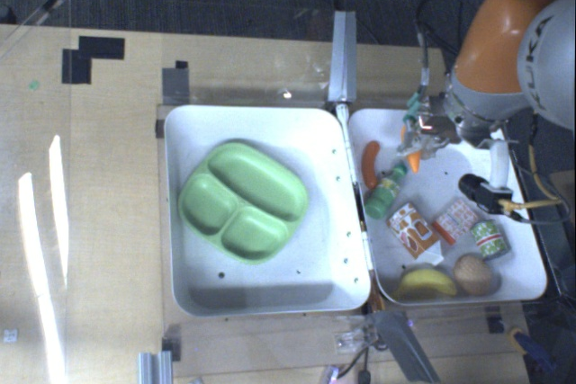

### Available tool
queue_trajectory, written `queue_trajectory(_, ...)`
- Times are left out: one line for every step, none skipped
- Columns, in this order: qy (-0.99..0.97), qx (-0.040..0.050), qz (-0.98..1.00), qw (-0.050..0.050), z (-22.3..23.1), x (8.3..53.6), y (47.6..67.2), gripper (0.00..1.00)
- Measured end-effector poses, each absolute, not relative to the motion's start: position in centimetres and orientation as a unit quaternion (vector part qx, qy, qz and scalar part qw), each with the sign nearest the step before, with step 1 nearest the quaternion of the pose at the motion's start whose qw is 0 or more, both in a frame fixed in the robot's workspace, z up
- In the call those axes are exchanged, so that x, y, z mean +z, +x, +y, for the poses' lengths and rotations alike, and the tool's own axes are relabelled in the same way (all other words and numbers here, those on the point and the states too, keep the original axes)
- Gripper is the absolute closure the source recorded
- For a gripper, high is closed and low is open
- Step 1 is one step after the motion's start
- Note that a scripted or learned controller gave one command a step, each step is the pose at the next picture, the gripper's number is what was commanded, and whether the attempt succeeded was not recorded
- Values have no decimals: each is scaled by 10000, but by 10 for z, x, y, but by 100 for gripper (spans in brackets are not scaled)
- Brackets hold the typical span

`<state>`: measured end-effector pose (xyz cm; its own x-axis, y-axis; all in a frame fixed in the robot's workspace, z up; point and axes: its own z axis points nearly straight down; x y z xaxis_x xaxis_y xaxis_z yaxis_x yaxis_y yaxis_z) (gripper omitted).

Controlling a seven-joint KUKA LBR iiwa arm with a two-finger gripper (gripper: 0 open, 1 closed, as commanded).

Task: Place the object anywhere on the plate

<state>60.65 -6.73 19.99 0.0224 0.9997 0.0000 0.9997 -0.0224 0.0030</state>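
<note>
Two shallow white bins sit side by side: the left bin (180,283) holds a green three-compartment plastic plate (244,200), the right bin (522,279) a scatter of small things. The arm's gripper (421,132) hangs over the right bin's upper left part, with a small orange piece (413,162) just below it; whether its fingers are apart or clamped cannot be told. Nearby lie an orange-red sausage (370,161), a green bottle (385,191), a yellow banana (426,282) and a brown kiwi (474,273).
</note>
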Motion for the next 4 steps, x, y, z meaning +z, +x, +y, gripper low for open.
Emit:
queue_trajectory(6829,6,7305,4,13,204,582,100)
queue_trajectory(6023,17,7983,23,34,264,645,100)
queue_trajectory(6055,-2,7959,-3,106,182,584,100)
queue_trajectory(5551,12,8318,6,137,170,567,100)
